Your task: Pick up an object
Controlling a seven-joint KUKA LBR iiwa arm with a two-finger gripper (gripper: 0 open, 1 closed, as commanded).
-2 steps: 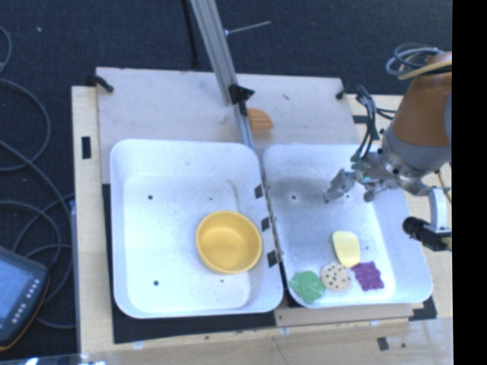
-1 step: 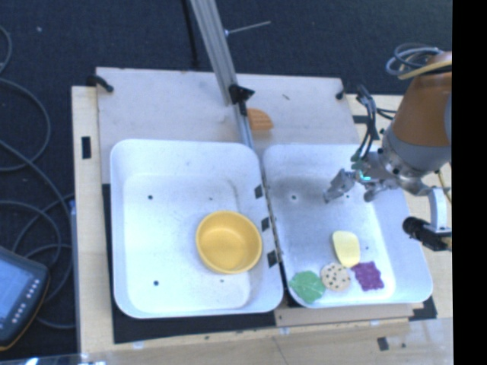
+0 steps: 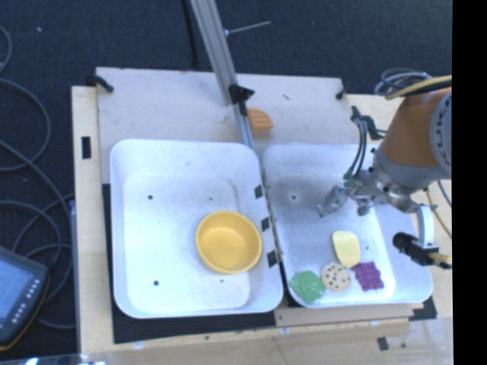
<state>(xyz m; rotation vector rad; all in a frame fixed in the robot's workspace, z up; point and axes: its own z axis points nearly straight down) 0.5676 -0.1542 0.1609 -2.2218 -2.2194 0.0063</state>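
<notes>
In the right bin [image 3: 304, 173], the pincer [image 3: 346, 202] hung with nothing between its fingers, spread I couldn't tell, just above the yellow piece [image 3: 345, 246], cookie [image 3: 335, 277], green disc [image 3: 307, 285] and purple cluster [image 3: 368, 275] huddled along the near wall, within reach.

Overhead, slanted — both bins [image 3: 122, 226] below.

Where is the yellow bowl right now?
The yellow bowl sits in the left bin, near its lower right corner, close to the divide between the two bins. It is far from the end effector, which is over the right bin.
</notes>
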